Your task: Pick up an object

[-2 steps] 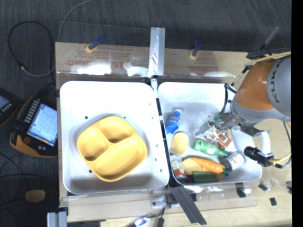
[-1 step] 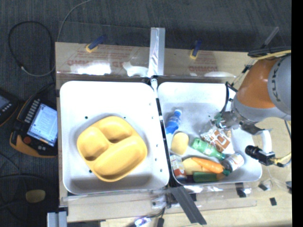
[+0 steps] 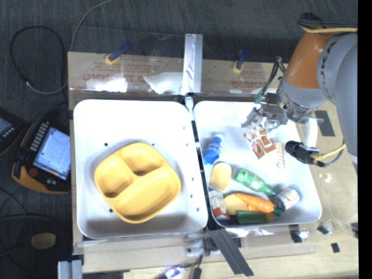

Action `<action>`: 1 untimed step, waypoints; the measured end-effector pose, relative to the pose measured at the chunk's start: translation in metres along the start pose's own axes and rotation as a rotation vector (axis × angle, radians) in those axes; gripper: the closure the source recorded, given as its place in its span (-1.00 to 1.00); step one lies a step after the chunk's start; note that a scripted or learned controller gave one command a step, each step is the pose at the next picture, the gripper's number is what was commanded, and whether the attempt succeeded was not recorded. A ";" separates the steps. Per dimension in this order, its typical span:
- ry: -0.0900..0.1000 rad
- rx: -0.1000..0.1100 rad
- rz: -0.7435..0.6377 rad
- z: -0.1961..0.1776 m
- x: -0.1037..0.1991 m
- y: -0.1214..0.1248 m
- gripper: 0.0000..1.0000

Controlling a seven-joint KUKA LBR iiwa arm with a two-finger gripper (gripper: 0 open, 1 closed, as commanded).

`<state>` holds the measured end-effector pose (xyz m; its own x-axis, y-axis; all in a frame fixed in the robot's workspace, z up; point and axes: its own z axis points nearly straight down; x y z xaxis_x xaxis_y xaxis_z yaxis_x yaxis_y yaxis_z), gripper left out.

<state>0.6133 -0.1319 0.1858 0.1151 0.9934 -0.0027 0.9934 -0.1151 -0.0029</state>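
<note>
My gripper [image 3: 262, 121] hangs over the far part of the right bin [image 3: 232, 118]. Just in front of it lies a small red-and-white packet [image 3: 260, 142], close to or touching the gripper's tip. A blue bottle [image 3: 213, 149] lies by the bin's left wall. Along the near side sit a pale yellow round object [image 3: 220, 176], a green bottle [image 3: 253, 182], an orange carrot [image 3: 254, 201], a dark green item [image 3: 253, 217] and a can [image 3: 288, 197].
The left bin [image 3: 93, 118] holds a yellow divided plate [image 3: 137, 180]. A ridge [image 3: 194, 150] separates the two bins. A black cable end [image 3: 302, 151] juts over the right bin's right wall. The arm's orange band [image 3: 308, 60] rises at the back right.
</note>
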 end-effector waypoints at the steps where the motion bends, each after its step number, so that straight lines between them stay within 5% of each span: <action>1: -0.003 -0.001 -0.049 -0.037 0.008 -0.023 1.00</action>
